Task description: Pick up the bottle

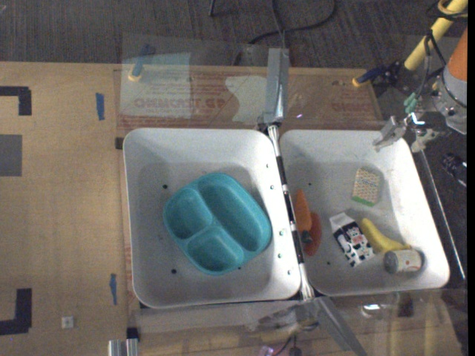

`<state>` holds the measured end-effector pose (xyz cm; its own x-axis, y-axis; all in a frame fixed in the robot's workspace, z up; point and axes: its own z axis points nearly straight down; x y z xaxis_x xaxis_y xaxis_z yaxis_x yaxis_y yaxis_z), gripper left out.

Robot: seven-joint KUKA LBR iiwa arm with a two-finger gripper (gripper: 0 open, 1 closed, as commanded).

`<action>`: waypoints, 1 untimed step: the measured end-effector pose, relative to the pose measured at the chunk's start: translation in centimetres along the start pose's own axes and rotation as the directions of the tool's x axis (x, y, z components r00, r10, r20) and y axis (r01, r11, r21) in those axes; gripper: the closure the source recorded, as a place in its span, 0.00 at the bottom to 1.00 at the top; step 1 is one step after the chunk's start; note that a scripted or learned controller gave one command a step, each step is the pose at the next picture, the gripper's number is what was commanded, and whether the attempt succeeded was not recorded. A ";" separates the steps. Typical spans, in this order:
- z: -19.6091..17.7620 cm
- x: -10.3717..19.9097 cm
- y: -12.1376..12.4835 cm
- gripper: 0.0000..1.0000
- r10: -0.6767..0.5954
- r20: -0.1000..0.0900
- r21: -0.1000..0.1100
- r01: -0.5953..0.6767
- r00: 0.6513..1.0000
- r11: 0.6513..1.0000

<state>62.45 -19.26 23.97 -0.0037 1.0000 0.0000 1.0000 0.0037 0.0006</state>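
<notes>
Lying on its side in the lower right corner of the right bin (pixel 423 199), the bottle (pixel 403 260) touches a yellow banana (pixel 380 237) beside a cow-print carton (pixel 351 241), while the gripper (pixel 401 128) (open, fingers spread, holding nothing) hangs over that bin's upper right rim.

- Two shallow white bins are set side by side on the wooden surface (pixel 59 221).
- A teal three-compartment plastic plate (pixel 217 222) is placed in the left bin (pixel 148 162).
- An orange carrot (pixel 303 211) is laid along the left wall of the right bin (pixel 326 273).
- A small patterned card box (pixel 366 186) is set behind a cow-print carton (pixel 350 239).
- A yellow banana (pixel 380 236) is placed right of the carton, touching a small grey bottle (pixel 403 260) near the front right corner.
- The tool (pixel 404 128) is held above the rear right corner.
</notes>
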 end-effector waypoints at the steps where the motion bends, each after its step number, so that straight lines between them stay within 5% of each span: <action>1: 15.3 -0.9 4.5 0.00 -0.038 -0.006 0.001 0.038 0.999 0.999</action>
<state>66.92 -20.10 8.70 -0.0414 0.9991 0.0060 0.9991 0.0414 -0.0007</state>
